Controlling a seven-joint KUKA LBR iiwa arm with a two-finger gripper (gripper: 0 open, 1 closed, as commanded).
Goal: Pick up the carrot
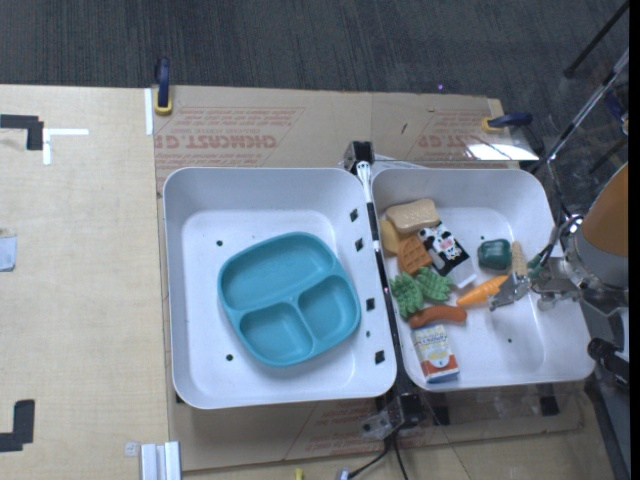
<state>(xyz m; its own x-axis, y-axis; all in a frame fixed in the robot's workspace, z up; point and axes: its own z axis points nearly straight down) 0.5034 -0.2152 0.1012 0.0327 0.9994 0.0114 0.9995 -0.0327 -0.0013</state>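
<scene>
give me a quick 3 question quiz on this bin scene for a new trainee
1. True or false: the blue divided plate lies in the same bin as the carrot.
2. Which item lies directly beside the carrot, on its lower left? A) the red sausage B) the milk carton C) the bread slice
3. Fill in: the gripper is at the carrot's ____ end, as the view shows it.

Key
1. False: the plate is in the left bin, the carrot in the right bin.
2. A
3. right
</scene>
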